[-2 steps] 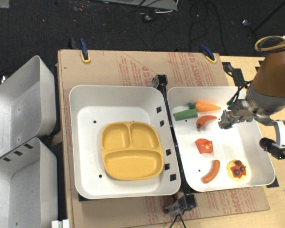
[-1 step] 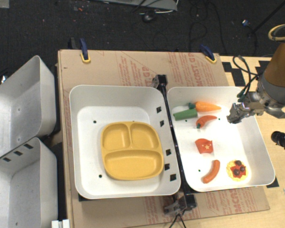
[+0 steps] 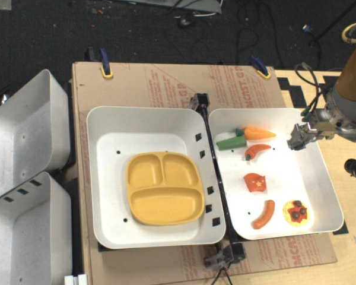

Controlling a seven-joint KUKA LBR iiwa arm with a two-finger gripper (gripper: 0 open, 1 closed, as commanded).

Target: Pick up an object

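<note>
The right bin (image 3: 320, 177) holds small toy foods: an orange carrot (image 3: 260, 133), a green piece (image 3: 231, 142) beside it, a red-orange pepper (image 3: 257, 151), a red piece with a yellow star (image 3: 256, 183), a sausage (image 3: 263, 214) and a small round pizza-like piece (image 3: 297, 212). My gripper (image 3: 297, 138) hangs over the bin's upper right edge, to the right of the carrot and apart from it. Nothing shows between its tips.
The left bin (image 3: 107, 159) holds a yellow divided plate (image 3: 164, 188). Two more white bins (image 3: 24, 177) lie off the bench at the far left. Cables run across the dark floor behind the bench.
</note>
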